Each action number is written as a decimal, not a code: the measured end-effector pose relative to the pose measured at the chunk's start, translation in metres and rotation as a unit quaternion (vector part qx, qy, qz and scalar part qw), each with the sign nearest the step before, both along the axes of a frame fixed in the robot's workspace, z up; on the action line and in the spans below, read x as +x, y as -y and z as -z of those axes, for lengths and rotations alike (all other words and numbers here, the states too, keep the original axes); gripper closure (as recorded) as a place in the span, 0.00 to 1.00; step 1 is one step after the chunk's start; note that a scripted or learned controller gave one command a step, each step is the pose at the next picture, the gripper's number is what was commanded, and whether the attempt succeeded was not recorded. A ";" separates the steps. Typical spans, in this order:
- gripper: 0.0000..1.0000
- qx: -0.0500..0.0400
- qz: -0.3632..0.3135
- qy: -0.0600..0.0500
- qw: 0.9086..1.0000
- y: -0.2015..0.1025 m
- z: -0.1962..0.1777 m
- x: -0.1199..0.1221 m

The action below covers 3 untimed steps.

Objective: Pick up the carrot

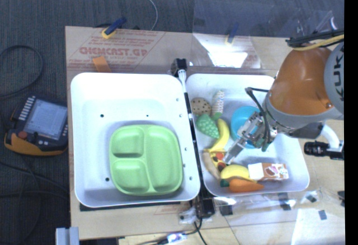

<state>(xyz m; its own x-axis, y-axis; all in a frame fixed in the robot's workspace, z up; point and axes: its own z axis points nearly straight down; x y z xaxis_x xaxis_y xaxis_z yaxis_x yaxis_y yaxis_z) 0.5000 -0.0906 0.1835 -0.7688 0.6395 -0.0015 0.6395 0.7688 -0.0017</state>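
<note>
Carrot point(244, 185): orange, lying at the near edge of the right bin point(296, 177), close against the near wall, long axis running roughly left to right across the view.
Neighbours of the carrot: a lemon-like yellow fruit point(235, 172) touches it on the far side; a small printed packet point(268, 171) sits just beside it to the right.
Gripper point(230, 154): slim fingers point down and to the left, tips over the banana point(222, 136) and other toy food; nothing seen between them, and whether they are wide or narrow cannot be told.
Key relation: the carrot lies nearer the camera than the gripper and slightly to its right, with the yellow fruit between the two; judged from this, the gripper must come toward the near wall and close across the carrot's short width.
Arm point(299, 90): grey with an orange band, entering from the right over the right bin.
Left bin point(89, 93): holds a green divided plate point(146, 160).
Surface: both bins rest on a table point(128, 51) covered with printed cardboard.
Room: dark carpet beyond, a handheld pendant point(36, 126) at left.
</note>
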 end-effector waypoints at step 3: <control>0.00 0.001 -0.071 0.002 0.998 -0.035 -0.133 -0.015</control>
